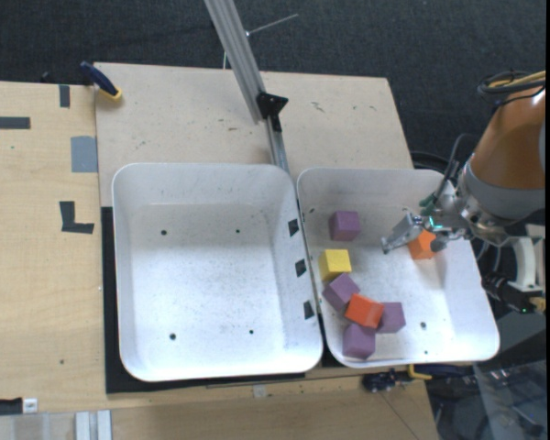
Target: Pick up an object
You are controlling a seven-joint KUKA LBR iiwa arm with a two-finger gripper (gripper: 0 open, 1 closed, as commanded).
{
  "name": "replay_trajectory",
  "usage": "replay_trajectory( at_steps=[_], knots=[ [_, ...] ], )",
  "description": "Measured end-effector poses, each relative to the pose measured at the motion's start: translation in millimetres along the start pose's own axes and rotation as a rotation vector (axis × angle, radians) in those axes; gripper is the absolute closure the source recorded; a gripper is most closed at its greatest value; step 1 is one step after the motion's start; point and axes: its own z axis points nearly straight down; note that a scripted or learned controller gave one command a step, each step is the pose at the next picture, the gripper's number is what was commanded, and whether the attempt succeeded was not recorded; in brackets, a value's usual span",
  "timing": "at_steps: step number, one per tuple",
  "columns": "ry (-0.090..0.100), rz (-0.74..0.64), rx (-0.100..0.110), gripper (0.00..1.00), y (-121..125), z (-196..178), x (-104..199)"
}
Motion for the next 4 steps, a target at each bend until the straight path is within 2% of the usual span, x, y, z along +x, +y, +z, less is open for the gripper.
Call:
replay_trajectory(
  at_steps=[1,3,4],
  knots=[
    [-0.001,-0.002,-0.004,0.0,1.0,-2.6,-0.2],
    [-0.001,-0.001,0.001,0.0,12.2,95.7,-1.5],
    [-0.002,-0.001,-0.002,0.0,11.4,116.0,-0.9]
  ],
)
